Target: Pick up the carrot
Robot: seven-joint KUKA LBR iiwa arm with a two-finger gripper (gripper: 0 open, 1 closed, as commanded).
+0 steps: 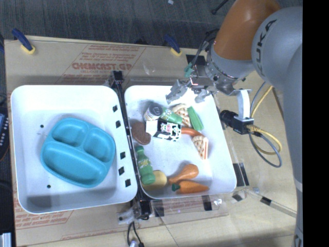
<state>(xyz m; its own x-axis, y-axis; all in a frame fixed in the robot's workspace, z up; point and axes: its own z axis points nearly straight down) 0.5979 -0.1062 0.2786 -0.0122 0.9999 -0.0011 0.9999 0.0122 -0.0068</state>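
The carrot (194, 187), orange with a green stub at its left end, lies along the near wall of the right bin (222, 153). Just above it rests a second orange piece with a rounded end (184, 173). My gripper (188, 92) hangs over the far end of the same bin, well away from the carrot. Its fingers (175, 92) are spread open with nothing between them. Directly beneath them sit a small can (154, 110) and a green vegetable (195, 118).
The right bin also holds a black-and-white carton (168, 129), a brown disc (140, 132), a green bottle (143, 165), a yellowish lump (159, 178) and a striped strip (203, 147). A blue divided plate (78, 151) lies in the left bin (20, 138). A yellow cable (267, 138) runs to the right.
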